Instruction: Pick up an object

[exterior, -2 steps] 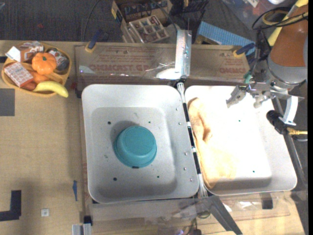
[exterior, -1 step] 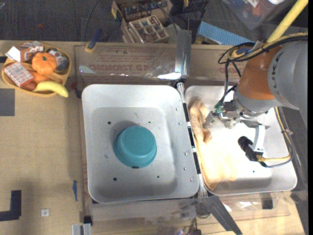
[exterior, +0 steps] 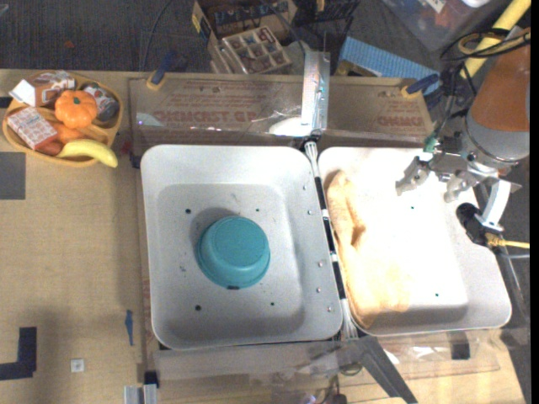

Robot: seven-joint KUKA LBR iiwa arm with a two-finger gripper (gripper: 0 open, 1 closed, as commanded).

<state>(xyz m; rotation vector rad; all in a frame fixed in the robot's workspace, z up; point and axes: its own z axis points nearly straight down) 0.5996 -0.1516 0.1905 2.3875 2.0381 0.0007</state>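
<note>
At the far left of the surface (exterior: pixel 76 251) sits a shallow basket (exterior: pixel 50 154) holding a small orange pumpkin (exterior: pixel 76 108), a banana (exterior: pixel 88 151) along its near rim, and several small printed packets whose print is too small to read. To its right lies the left bin (exterior: pixel 160 183), white and shallow, containing one item: a teal bowl (exterior: pixel 234 250), turned upside down, resting near the middle of the bin floor and well apart from all four walls. Nothing lies on or against the bowl. Behind both bins stands a low cardboard wall (exterior: pixel 219 103) bearing faded reddish lettering, seen inverted and not legible. Beyond it, off the surface, is a box of compartmented trays (exterior: pixel 248 45) among loose cables. A clear divider strip (exterior: pixel 313 91) rises at the seam between the bins. The right bin (exterior: pixel 480 301) shows a tan, brownish patch (exterior: pixel 358 242) along its left side, running from the far wall to the near wall; whether this is a stain or a soft item cannot be determined. The arm (exterior: pixel 505 99) enters from the right, with its orange band above the wrist. The hand (exterior: pixel 438 177) is over the far right part of the right bin, well apart from the bowl. Its fingers appear spread apart, with nothing visible between them, and contact with the bin cannot be confirmed.
</note>
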